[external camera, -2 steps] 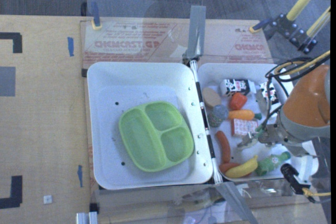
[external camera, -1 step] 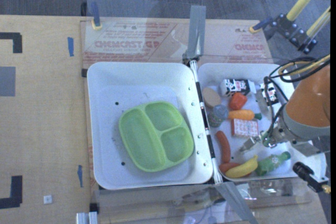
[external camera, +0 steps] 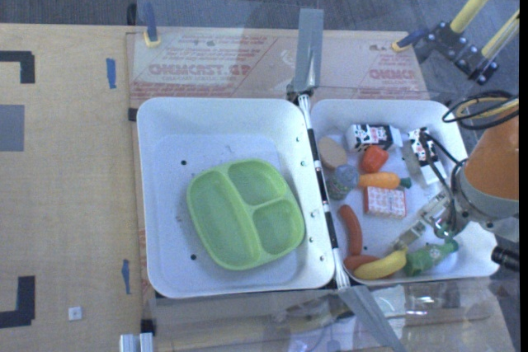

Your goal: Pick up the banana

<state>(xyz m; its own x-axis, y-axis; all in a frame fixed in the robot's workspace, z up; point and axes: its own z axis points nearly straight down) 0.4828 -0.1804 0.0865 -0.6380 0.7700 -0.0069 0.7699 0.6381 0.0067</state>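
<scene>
While the curved yellow plastic banana lies unlifted at the right white bin's six o'clock, the gripper, grip unreadable, hovers just beside it at two o'clock

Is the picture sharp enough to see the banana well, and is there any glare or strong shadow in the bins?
In the camera view the light is even and soft, with no hard shadows in the right bin; the banana is small and slightly blurred but its yellow shape is clear; faint glare lies on the clear sheet behind the bins; the gripper looks soft at its edges.
</scene>
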